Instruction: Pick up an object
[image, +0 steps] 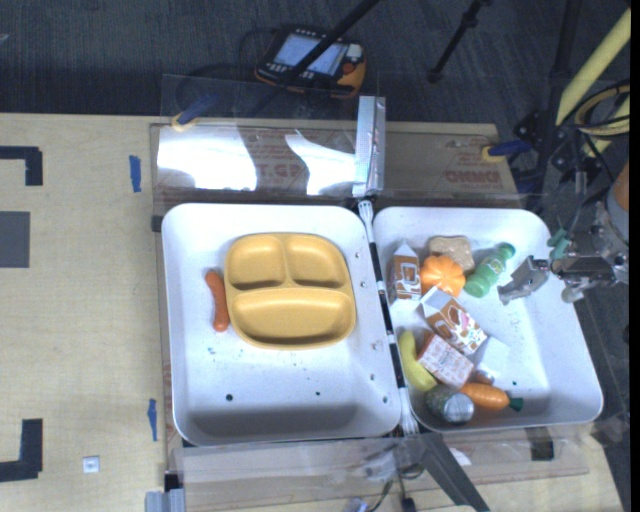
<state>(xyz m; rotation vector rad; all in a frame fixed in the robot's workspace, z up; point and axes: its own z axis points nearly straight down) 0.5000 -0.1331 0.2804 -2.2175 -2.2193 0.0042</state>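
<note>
The right white bin (560, 350) holds a heap of toy food along its left side. In the heap are a brown carton (404, 272), an orange fruit (443, 273), a tan bread piece (450, 247) and a green bottle (488, 270). Lower down lie two printed packets (452, 320), a yellow banana (415, 362), a carrot (488, 396) and a dark can (450, 406). My gripper (545, 284) hangs over the right part of this bin, just right of the green bottle. It is open, and nothing sits between its fingers.
The left white bin (190, 370) carries a yellow divided plate (290, 290) and an orange sausage (218, 300) beside it. A clear plastic sheet (260, 160) lies behind the bins. Cables and stands crowd the right side behind the arm.
</note>
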